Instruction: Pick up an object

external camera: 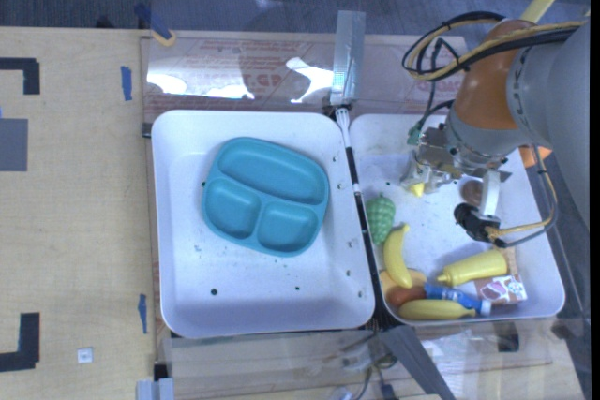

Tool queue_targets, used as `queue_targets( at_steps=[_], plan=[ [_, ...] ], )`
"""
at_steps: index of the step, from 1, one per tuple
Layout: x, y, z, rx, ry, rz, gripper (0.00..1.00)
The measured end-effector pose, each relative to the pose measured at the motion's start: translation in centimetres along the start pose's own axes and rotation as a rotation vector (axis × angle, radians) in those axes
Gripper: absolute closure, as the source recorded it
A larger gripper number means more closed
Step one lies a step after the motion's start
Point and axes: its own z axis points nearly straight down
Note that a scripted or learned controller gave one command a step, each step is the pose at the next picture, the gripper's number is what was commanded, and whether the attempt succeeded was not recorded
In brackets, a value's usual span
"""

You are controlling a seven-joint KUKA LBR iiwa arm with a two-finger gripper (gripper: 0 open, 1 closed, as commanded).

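Observation:
My gripper [424, 175] hangs over the upper left part of the right bin [553, 295], reaching in from the right. A small yellow bit [414, 189] shows right at its tip; I cannot tell whether it is held. Just below and to the left lies a green knobbly object [380, 218]. A banana [397, 258] lies below that. Along the bin's front edge sit a yellow squeeze bottle [473, 269], a small printed carton [503, 292], a blue and yellow item [445, 303] and an orange-red item [404, 295].
The left bin [178, 286] holds a blue divided plate [265, 194] near its middle. A raised divider [354, 192] separates the two bins. A clear plastic sheet and a metal post [348, 61] stand behind the bins.

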Motion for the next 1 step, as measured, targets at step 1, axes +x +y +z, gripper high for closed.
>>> queue_targets(
  at_steps=[1],
  plan=[
    [6.52,-2.29,-9.97,-0.005,0.003,0.008,1.0]
  ],
)
